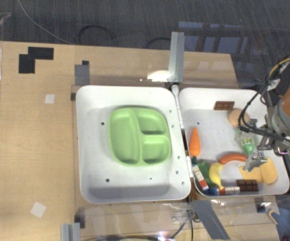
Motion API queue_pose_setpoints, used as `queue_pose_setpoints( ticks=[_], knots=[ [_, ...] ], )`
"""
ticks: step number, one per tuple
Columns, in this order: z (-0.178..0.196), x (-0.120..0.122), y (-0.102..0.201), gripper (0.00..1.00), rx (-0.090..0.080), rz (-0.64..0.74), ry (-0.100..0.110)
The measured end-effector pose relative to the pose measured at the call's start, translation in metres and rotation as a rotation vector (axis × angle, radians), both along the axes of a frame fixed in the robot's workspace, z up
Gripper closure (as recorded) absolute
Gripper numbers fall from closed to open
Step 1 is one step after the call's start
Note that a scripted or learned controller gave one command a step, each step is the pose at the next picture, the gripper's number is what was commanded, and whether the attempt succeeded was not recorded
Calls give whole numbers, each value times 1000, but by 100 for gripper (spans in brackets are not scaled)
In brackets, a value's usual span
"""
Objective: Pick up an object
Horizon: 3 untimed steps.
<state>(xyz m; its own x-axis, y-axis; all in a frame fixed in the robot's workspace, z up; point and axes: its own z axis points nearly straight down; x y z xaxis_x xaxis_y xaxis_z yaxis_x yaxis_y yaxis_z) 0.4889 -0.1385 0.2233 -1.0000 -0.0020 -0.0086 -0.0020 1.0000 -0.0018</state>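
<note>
Hovering over the right bin (285, 187), your gripper (256, 160) is nearing the cheese (249, 173) (jaw state unclear), so descend squarely.

I've got the gripper (256, 160) low over the right bin (205, 102), just above a yellow wedge (249, 171). Sausage (232, 158) and banana (215, 174) sit to its left, chocolate (247, 186) below, green tray (138, 135) far left.
</note>
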Motion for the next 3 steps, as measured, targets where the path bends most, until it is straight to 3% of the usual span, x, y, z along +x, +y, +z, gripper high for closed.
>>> queue_pose_setpoints(
  ticks=[1,2,3],
  knots=[
    [-125,18,-38,0,-4,171,-6],
    [-132,12,-38,0,-4,160,-8],
    [-132,11,-34,0,-9,267,-13]
  ],
)
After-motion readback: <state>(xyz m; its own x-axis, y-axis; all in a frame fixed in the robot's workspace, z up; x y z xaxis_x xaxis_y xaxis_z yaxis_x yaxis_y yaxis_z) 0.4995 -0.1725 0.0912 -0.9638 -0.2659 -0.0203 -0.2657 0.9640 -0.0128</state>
